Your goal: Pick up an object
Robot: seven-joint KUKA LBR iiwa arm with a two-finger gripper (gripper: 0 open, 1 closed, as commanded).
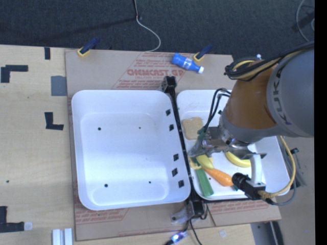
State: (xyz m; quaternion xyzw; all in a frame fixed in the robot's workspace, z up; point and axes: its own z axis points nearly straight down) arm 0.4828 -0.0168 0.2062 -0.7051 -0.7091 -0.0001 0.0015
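A wooden bench (30,152) is seen from above at a slant, with black tape marks (51,120) on its bare left part. A brown cardboard sheet (148,70) printed with red lettering lies on the bench, and two shallow white bins sit side by side on it.

The left bin (82,111) is a rounded white tray with a few small dark dots on its floor. A black divider strip (176,131) runs between the two bins. Above the bins, on the cardboard, a yellow and blue clamp (87,47) sits at the upper left corner, a small blue bottle with a white cap (187,63) lies on its side near the middle, and a second blue and yellow clamp (203,51) sits just to its right. A thin white cable (149,32) trails down from the top.

The right bin (191,98) holds several small things near its left wall: a tan, flat piece like a slice of bread (192,126), and below it a yellow piece (204,161), a green stick-shaped piece (205,183) and an orange carrot-shaped piece (220,176) lying close together. A curved yellow thing like a banana (237,160) lies farther right, partly under the arm.

The grey arm with its orange band (250,106) reaches in from the right over this bin. The gripper (205,143) hangs low, just above the yellow piece and below the bread slice; whether it is open or closed, or touching anything, cannot be told.
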